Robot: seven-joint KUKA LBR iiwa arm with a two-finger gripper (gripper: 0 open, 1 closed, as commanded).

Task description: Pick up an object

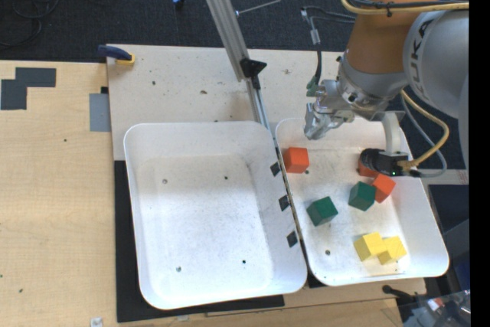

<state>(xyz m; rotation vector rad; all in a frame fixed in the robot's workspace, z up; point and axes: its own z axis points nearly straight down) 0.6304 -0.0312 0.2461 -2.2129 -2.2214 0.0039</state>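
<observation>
Claw (318, 126) hangs over the upper left corner of the right bin (429, 256), above and just right of the orange cube (295, 160); nothing visible between its tips, and I cannot tell if it is spread or closed. Two green cubes (322, 210) (361, 196) lie mid-bin, a red-orange block (383, 187) touching the right one. Yellow piece (380, 247) sits lower right. Left bin (153, 165) fills the frame's lower centre on the counter (176, 88).
</observation>
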